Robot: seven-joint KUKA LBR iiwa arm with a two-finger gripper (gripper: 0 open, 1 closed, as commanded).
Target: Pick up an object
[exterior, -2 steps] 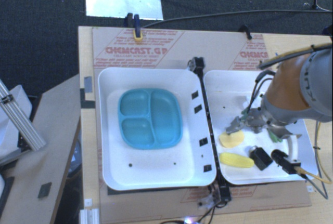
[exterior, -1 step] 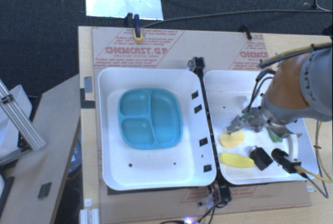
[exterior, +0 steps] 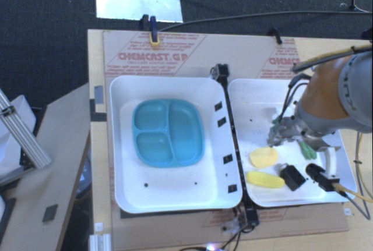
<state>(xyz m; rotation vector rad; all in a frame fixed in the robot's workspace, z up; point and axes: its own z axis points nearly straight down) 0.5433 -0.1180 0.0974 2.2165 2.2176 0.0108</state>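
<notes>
My gripper (exterior: 278, 133) hangs low in the right bin (exterior: 256, 98), near its middle, with the grey arm and its orange band reaching in from the right. Just below and left of it lies a pale yellow rounded piece (exterior: 264, 156). A brighter yellow, banana-shaped thing (exterior: 265, 179) rests nearer the bin's front wall. Right of the gripper, a small green object (exterior: 307, 149) lies partly under the wrist. Nothing is visibly held.
The left bin (exterior: 125, 186) holds a blue divided plate (exterior: 169, 132) at its middle. A black divider with clips (exterior: 228, 133) runs between the two bins. The bench edge lies just beyond the bins' front walls.
</notes>
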